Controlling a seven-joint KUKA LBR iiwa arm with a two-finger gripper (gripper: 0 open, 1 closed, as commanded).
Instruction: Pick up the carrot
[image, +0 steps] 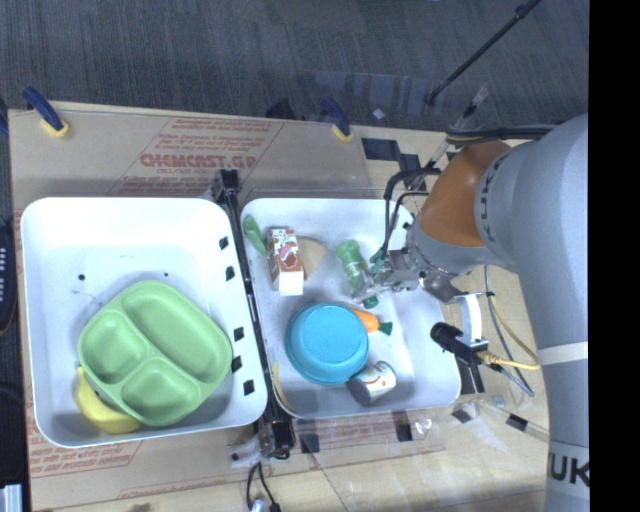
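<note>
The gripper (385, 278) hangs over the right bin (425, 385), just above the carrot (366, 321), which lies against the blue bowl (327, 343). A green tray (153, 350) fills the left bin (40, 300).

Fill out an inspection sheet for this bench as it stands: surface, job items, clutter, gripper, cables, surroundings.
Surface: two white bins side by side, left bin and right bin, on a cardboard-covered bench.
Job's things: carrot in the right bin, against the blue bowl, mostly hidden.
Clutter: green divided plate over a yellow item in the left bin; carton, green bottle, small can.
Gripper: gripper low beside the green bottle, just above the carrot.
Cables: wires at the arm.
Surroundings: blue clamps, dark floor.
</note>
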